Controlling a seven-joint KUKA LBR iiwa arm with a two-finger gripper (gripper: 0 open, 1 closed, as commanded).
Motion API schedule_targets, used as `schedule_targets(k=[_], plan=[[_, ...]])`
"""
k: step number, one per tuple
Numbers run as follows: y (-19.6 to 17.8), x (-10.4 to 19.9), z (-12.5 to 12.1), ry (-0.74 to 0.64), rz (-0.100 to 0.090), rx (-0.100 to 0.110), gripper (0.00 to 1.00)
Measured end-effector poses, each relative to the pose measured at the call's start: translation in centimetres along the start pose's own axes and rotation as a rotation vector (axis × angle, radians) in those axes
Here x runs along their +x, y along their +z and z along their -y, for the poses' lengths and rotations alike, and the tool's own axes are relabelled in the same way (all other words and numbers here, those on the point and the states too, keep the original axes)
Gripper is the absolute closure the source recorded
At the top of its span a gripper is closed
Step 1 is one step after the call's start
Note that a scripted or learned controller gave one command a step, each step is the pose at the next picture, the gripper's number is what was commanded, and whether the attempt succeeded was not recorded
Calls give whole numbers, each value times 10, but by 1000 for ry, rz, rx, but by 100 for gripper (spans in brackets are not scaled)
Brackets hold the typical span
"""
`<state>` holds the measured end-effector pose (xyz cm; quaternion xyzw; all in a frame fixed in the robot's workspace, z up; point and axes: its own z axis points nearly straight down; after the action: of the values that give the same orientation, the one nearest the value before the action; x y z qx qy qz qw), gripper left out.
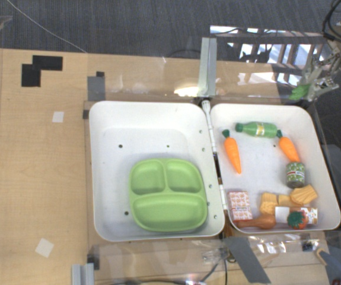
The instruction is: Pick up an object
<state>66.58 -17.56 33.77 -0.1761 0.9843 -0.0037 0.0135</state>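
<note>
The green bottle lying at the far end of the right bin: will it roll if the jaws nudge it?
Probably. The green bottle lies on its side, and its rounded body looks free to roll on the smooth floor of the right bin. It looks like a toy, so likely light and stiff. Its glossy surface may slip.

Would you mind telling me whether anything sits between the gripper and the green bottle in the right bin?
Nothing visible does. The gripper sits above the far right corner of the right bin, with a small green item seen at its tip. The green bottle lies on its side near the far wall, with bare bin floor around it; the nearest carrot lies nearer the camera.
</note>
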Motion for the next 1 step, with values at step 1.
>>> schedule_targets(k=[1], plan=[[-85,-1,16,112,-9,-2,100]])
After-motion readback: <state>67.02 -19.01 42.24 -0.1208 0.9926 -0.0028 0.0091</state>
